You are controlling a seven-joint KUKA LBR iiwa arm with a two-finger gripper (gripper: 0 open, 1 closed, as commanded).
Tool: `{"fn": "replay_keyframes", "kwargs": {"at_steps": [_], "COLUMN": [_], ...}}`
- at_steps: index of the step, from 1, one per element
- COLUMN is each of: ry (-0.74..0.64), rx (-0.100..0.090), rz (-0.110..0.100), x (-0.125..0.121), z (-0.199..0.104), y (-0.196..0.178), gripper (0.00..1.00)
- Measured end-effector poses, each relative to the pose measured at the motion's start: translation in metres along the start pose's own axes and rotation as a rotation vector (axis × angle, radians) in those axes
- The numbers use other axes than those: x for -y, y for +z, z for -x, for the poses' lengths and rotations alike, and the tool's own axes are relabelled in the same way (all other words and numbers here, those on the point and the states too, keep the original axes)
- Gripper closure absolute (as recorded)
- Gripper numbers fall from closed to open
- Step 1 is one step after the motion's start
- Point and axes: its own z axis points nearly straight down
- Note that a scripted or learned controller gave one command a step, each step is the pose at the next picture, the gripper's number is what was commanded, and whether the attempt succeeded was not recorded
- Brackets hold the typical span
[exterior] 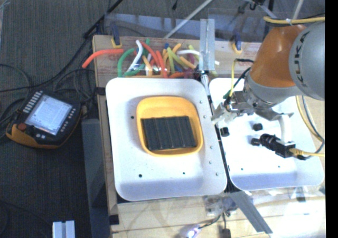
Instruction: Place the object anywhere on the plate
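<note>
Dark carpet surrounds a wooden bench (158,216) with 2 white bins. Camera view: yellow plate (169,126) is seen in left bin (158,179), a dark ridged slab (168,133) on it. Gripper (232,109) hangs over right bin (274,171); jaw state cannot be told. Placement judged likely done.

One camera looked down from above the bench (158,216) at a slant, far enough back to take in both white bins: the left bin (121,168) sat near centre, the right bin (274,173) toward the right edge. Dark floor (47,20) showed left and above. The arm (288,63) entered from the right.
</note>
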Motion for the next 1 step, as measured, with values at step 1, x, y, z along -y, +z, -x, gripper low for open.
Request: {"fn": "replay_keyframes", "kwargs": {"at_steps": [1], "ry": [0.000], "rx": [0.000], "rz": [0.000], "x": [0.0000], "z": [0.0001], "y": [-0.0001], "gripper": [0.00]}}
